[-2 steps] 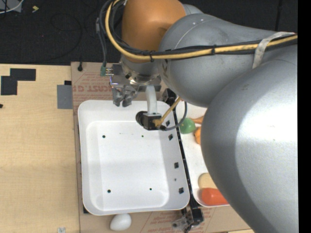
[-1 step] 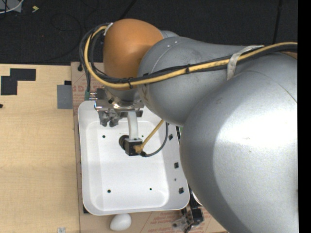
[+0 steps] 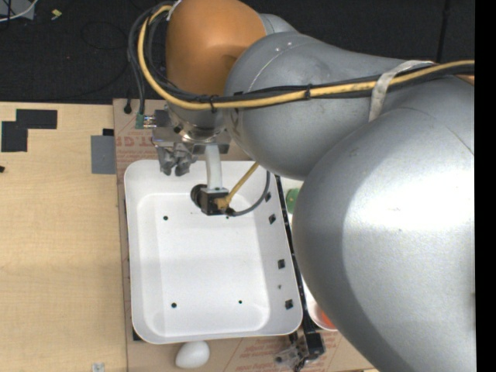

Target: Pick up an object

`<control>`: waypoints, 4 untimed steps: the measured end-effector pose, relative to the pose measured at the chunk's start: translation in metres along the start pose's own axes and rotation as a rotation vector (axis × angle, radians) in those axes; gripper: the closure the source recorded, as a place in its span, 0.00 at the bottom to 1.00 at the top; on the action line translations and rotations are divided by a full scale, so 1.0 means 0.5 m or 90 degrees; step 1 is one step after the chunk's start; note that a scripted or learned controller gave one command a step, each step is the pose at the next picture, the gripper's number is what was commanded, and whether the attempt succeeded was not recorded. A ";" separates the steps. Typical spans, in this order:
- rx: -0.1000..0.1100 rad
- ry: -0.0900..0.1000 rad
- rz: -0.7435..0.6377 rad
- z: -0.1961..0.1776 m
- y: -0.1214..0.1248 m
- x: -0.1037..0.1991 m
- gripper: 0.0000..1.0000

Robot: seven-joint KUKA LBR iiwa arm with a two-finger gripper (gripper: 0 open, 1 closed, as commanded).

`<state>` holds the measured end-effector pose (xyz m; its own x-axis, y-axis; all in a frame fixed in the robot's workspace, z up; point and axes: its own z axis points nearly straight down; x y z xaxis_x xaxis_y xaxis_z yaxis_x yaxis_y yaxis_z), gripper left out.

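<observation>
Grey and very big, the robot arm covers most of the right side, with an orange band at its top end. The light wooden bench lies under it all. The left white bin sits in the middle, with a few tiny dark dots on its floor. The right white bin is mostly hidden under the arm.

The gripper hangs over the far rim of the left bin. I cannot tell if it is open or closed, and I see nothing in it.

A white egg-shaped thing lies on the bench just outside the near rim of the left bin. A green thing peeks out in the right bin beside the arm. An orange-red thing peeks out nearer the front. Both are well apart from the gripper.
</observation>
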<state>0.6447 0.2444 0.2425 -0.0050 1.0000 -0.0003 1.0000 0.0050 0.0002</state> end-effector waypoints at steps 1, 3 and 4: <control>0.003 -0.001 0.004 0.006 -0.003 -0.061 1.00; -0.002 0.000 0.001 0.023 0.001 -0.001 1.00; 0.001 0.000 0.000 -0.010 -0.002 -0.001 1.00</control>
<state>0.6437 0.2438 0.2475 -0.0051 1.0000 -0.0005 1.0000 0.0051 -0.0011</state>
